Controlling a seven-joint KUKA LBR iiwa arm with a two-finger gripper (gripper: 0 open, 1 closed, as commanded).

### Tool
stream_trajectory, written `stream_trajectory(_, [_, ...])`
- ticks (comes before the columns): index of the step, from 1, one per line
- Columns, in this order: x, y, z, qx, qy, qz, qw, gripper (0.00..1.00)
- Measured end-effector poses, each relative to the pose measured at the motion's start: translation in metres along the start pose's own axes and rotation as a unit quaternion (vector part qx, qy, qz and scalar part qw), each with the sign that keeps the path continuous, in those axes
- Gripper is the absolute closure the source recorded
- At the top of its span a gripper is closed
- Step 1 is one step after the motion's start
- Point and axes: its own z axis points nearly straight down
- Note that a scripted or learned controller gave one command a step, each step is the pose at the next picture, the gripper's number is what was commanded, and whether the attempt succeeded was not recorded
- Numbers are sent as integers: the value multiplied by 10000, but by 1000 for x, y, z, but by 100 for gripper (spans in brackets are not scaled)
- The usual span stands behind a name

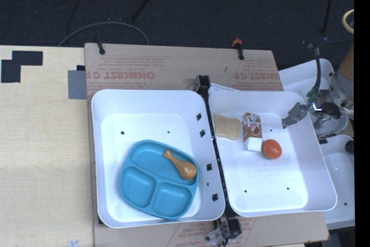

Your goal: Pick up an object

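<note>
Tomato (272, 149) is my likeliest pick: it sits in the right bin (272, 202), toward the right wall, touching or just beside the white end of the carton (252, 129). Near to far: the near half of that bin's floor is bare; then comes the tomato, then the carton, with the bread (226, 127) beside it by the left wall. In the left bin (110, 124) a blue tray (151, 188) fills the near part, a drumstick (180, 164) lying across its upper compartment. My gripper (295, 114) hangs over the right bin's far right edge, above and apart from the tomato; whether it is spread or closed I cannot tell, and I see nothing between them. So nothing is lifted yet, I judge: reaching down, closing and raising all remain
</note>
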Motion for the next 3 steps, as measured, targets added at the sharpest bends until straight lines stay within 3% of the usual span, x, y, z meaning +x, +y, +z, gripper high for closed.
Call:
stream_trajectory(1, [0,2,-5,-50,-12,-8,10000,0])
stream_trajectory(3, [5,12,101,-32,-7,-6,10000,0])
